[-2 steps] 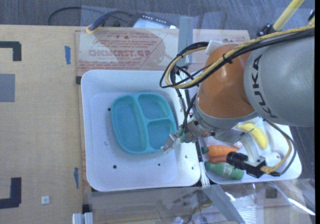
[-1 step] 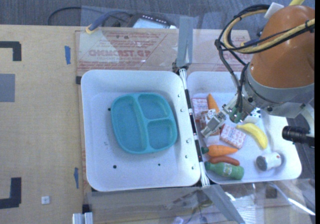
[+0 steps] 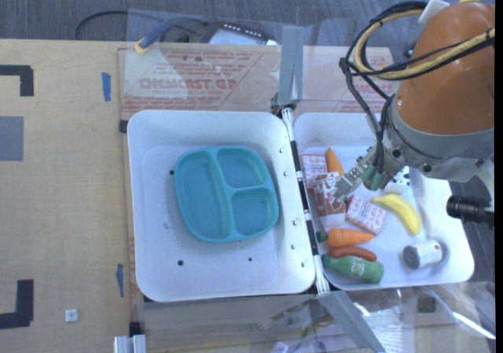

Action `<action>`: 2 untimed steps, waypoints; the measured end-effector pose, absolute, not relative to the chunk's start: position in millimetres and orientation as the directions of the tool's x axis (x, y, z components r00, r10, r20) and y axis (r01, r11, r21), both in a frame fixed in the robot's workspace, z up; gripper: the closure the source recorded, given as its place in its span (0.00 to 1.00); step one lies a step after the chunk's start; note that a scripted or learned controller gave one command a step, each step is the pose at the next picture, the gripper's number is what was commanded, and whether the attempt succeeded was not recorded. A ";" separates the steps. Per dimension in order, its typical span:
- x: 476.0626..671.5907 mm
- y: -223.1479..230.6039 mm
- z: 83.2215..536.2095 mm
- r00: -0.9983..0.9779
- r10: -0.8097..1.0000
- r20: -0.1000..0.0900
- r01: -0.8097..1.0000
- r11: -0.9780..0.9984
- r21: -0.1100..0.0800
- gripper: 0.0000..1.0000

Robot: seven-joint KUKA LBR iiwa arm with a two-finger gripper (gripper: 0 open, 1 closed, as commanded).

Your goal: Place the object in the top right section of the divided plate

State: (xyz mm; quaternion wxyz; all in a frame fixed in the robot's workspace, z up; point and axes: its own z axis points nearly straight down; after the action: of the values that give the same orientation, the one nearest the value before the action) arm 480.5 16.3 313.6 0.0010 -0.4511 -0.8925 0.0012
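Teal divided plate (image 3: pixel 228 194) in the middle of the left bin (image 3: pixel 145 139), flat, turned a little askew. Three sections: one long along the left, two smaller on the right. Nothing but bare teal in the top right section (image 3: pixel 240 167).

Just beside, across the shared rims, the right bin (image 3: pixel 465 265) with all the loose things. Hand (image 3: pixel 350 185) low over its left part, above a red-and-white packet (image 3: pixel 317 178), perhaps touching it; cannot tell whether spread, pressed together or pinching anything. Nothing seen lifted clear of the bin.

Around the hand:
- small orange carrot (image 3: pixel 334 160) just above the packet, tilted
- second red-and-white packet (image 3: pixel 366 215) just below and right of the hand
- yellow banana (image 3: pixel 402 213) to the right of that packet
- larger carrot (image 3: pixel 346 237) lying crosswise below
- red sausage-like piece (image 3: pixel 355 252) right under that carrot
- green bottle (image 3: pixel 355 268) on its side near the front rim
- white-and-grey cylinder (image 3: pixel 422 254) near the front right corner

Above the right bin, the arm (image 3: pixel 448 123) with its orange band, looped with yellow and black cables (image 3: pixel 377 53). Under both bins, the tan tabletop (image 3: pixel 63 186), marked with black corner shapes and bits of blue tape (image 3: pixel 106 86).
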 end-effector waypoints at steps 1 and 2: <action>478.4 111.6 237.8 -0.616 0.788 0.003 0.788 0.616 -0.004 1.00; 478.5 111.1 237.7 -0.615 0.788 0.002 0.788 0.615 -0.004 0.00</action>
State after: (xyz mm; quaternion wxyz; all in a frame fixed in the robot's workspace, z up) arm 478.5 111.1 237.7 0.0020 -0.4386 -0.8987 0.0014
